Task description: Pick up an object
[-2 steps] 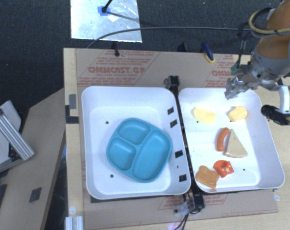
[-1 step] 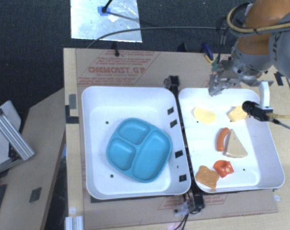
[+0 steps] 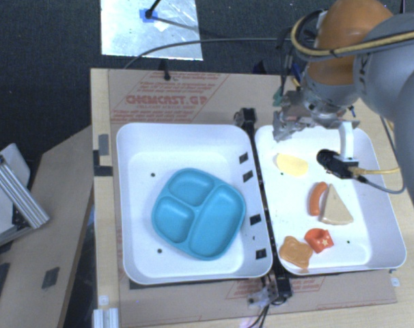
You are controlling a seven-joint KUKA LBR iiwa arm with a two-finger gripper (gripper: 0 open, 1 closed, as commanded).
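Tabletop [image 3: 159, 91] carries two white bins: left bin [image 3: 135, 183] holds one blue divided plate [image 3: 199, 212]; right bin [image 3: 378, 183] holds five food pieces. Arm enters upper right of frame. Claw [image 3: 289, 125] hangs over right bin's upper-left corner; finger spread cannot tell. Nearest candidate: yellow disc [image 3: 291, 164], just below claw in frame, lying flat. Others, lower right: one tan wedge [image 3: 337, 209], one orange sausage [image 3: 318, 198], one red piece [image 3: 319, 239], one orange-brown piece [image 3: 296, 251].

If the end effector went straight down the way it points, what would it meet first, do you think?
Probably the flat yellow oval piece in the right white bin, just below the end effector; depth is unclear.
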